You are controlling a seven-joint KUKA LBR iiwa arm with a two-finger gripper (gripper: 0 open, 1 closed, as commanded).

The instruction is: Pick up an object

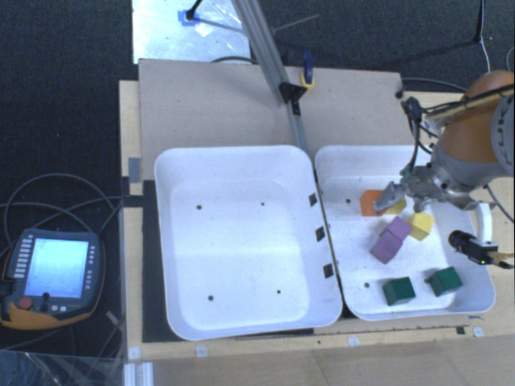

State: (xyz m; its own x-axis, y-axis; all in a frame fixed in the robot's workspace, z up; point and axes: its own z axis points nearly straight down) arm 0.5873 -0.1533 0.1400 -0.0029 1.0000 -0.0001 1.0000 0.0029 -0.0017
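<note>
My gripper (405, 201) hangs low over the right bin (346, 167), near its back middle, and stands open with its fingers spread. An orange block (369, 203) lies just left of the left finger. A bit of yellow (397, 207) shows under the gripper between the fingers; I cannot tell whether they touch it. A yellow block (421, 226) lies just in front of the right finger. Leaning against it on the left is a purple block (390, 240). Two green blocks (398, 290) (444, 281) sit near the bin's front wall.
The left bin (233, 240) lies beside the right one, their walls meeting at a ridge (322, 232). A slanted metal pole (269, 47) rises behind the bins. A handheld control pendant (50, 276) rests on the floor at the left.
</note>
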